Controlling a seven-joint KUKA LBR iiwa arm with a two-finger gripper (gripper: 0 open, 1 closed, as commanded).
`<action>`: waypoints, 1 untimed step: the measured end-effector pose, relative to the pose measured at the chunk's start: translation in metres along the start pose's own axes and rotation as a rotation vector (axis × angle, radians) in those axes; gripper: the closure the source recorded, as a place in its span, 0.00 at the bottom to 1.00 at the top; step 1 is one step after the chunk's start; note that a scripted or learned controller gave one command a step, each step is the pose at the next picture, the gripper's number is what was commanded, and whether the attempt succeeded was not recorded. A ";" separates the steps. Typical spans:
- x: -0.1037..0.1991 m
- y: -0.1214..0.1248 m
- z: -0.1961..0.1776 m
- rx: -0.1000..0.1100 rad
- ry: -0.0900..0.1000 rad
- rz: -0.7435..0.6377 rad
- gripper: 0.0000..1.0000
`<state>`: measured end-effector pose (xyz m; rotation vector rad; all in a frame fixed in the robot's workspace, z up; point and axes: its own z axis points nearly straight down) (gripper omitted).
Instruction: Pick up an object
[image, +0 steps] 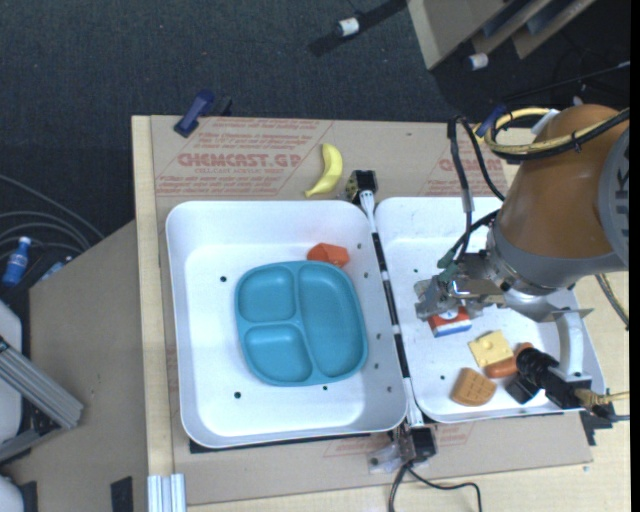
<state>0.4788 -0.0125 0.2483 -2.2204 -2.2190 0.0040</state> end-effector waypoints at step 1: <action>0.067 0.000 -0.003 -0.003 0.001 -0.001 1.00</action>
